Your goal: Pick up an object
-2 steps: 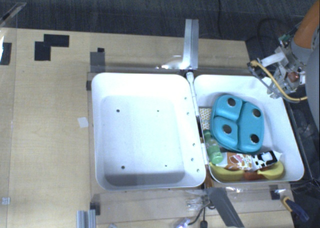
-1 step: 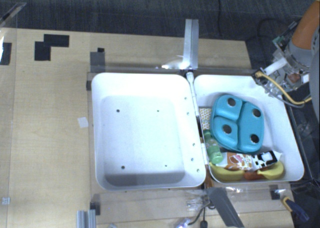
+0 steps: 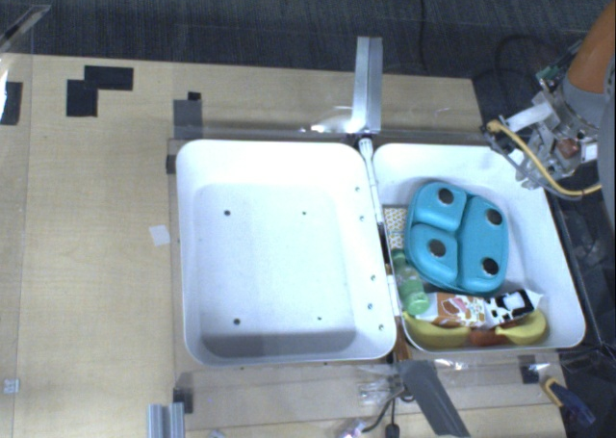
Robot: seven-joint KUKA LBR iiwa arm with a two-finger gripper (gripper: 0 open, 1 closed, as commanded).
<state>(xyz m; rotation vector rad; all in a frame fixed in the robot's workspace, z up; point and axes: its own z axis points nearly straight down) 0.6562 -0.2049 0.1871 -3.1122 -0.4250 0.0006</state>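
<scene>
The right bin holds a pile of objects. A large blue moulded piece with four round dimples lies across its middle. Along the front wall rests a yellow banana-shaped object, with a colourful packet partly on top of it. A small green item sits by the bin's left wall, and a patterned card is tucked behind it. My gripper hangs over the bin's far right corner, apart from all the objects, with nothing seen in it.
The left bin stands beside the right one, with a metal divider post behind the gap between them. The grey arm with its orange band enters from the right edge. A yellow cable loops under the wrist.
</scene>
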